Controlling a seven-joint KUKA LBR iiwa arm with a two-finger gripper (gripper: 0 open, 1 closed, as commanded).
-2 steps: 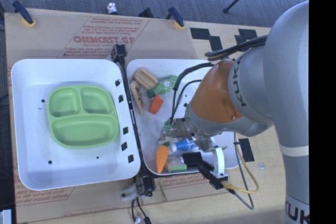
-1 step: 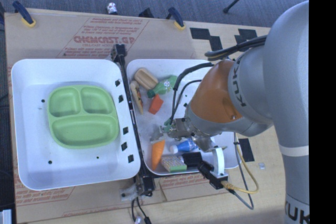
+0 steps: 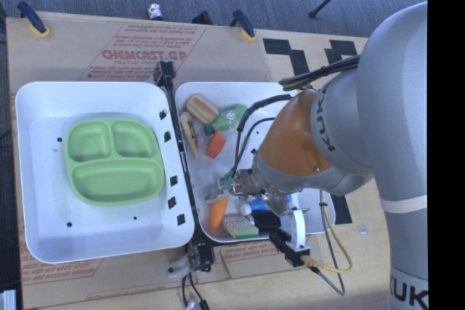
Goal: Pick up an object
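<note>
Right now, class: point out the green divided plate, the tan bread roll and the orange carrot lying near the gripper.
green divided plate (image 3: 114, 160): camera view, on the ridge between its compartments.
tan bread roll (image 3: 201, 109): camera view, middle of its top.
orange carrot (image 3: 217, 213): camera view, middle of its body.

Small toy foods (image 3: 215, 144) lie scattered in right bin (image 3: 190, 94).
</note>
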